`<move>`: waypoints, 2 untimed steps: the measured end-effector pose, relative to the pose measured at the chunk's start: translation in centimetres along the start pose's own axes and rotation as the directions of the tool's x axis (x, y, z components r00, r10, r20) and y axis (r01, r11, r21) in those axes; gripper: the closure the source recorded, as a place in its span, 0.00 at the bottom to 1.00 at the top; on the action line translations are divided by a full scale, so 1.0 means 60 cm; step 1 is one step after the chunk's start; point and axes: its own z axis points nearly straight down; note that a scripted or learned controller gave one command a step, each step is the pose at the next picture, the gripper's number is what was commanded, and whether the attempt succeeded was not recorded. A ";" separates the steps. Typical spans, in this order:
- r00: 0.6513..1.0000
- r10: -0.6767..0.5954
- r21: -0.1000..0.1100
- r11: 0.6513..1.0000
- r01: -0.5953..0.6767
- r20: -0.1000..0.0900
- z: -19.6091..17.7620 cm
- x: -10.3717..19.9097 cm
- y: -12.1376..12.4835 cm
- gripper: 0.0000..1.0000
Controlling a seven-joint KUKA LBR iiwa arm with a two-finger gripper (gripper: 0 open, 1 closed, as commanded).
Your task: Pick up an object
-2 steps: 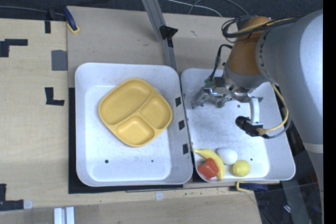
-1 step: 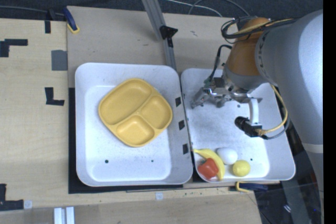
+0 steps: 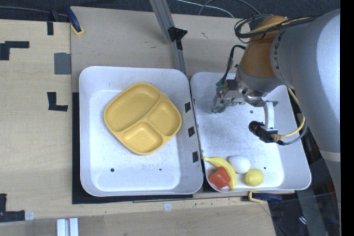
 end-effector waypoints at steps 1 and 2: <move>1.000 0.002 -0.007 1.000 -0.002 0.001 -0.103 -0.008 0.002 1.00; 1.000 0.001 -0.007 1.000 -0.001 0.001 -0.192 -0.008 0.003 1.00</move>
